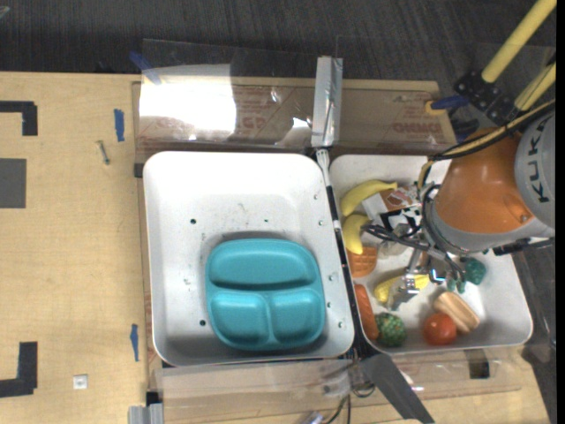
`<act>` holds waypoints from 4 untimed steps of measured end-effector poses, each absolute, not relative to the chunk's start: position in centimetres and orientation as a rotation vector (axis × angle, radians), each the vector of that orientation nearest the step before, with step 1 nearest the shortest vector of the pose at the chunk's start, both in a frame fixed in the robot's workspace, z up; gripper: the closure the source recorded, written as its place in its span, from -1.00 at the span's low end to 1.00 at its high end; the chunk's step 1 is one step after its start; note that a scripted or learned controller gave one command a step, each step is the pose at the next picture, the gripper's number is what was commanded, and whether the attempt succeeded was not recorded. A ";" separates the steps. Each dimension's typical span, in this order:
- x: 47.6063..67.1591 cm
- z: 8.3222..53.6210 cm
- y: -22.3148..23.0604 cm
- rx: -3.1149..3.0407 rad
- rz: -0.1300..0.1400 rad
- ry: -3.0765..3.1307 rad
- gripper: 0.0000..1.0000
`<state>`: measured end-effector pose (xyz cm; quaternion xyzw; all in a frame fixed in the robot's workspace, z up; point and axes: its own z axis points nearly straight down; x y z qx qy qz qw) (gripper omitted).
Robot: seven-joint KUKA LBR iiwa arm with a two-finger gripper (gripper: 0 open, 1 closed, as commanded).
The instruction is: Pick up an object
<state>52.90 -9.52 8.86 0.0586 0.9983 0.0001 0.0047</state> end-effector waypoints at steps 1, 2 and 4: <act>60.3 8.8 -11.5 0.231 0.003 3.128 -1.00; 55.6 8.8 -10.3 0.396 0.001 3.108 -1.00; 51.6 8.9 -9.7 0.530 0.001 3.084 -1.00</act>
